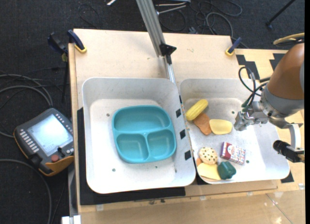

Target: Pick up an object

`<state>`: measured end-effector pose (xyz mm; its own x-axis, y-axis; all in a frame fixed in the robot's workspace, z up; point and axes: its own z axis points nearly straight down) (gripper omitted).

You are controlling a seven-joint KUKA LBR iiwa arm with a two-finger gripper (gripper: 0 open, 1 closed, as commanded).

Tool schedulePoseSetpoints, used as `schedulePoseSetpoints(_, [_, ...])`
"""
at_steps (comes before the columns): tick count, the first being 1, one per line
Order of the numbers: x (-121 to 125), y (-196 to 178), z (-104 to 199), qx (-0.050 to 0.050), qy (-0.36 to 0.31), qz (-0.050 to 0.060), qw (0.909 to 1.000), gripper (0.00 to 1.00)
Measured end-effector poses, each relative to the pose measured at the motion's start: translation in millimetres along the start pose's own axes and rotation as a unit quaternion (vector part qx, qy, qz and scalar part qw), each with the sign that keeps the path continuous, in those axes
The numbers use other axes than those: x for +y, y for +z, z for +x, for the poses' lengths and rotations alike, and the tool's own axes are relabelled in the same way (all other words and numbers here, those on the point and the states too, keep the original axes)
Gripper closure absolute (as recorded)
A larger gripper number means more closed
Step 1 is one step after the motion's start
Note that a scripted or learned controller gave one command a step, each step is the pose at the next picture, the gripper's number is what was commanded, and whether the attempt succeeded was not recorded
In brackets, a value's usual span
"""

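Observation:
The right bin (264,143) holds several toy foods: a yellow corn cob (196,108), an orange-brown piece (203,124), a pale yellow slice (221,126), a chocolate-chip cookie (209,155), a small red and white box (233,152), a green piece (226,170) and a yellow wedge (208,171). My gripper (241,122) hangs low over the right bin, just right of the pale yellow slice. Nothing shows between its fingers.
The left bin (97,121) holds a teal divided plate (144,134). A metal pole (151,17) slants up from between the bins. Yellow clamps (77,42) sit at the bench's back corners. A teach pendant (43,140) lies on the floor at left.

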<state>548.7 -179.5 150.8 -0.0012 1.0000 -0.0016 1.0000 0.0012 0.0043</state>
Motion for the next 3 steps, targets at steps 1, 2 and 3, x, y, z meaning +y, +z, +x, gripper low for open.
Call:
schedulePoseSetpoints(1, [-1, -64, -2, -0.001, -0.001, -0.002, 1.0, 1.0])
schedulePoseSetpoints(2, [0, -62, -2, 0.0, -0.001, 0.002, 1.0, 1.0])
schedulePoseSetpoints(3, [0, -73, 45, 0.001, -0.003, 0.002, 1.0, 1.0])
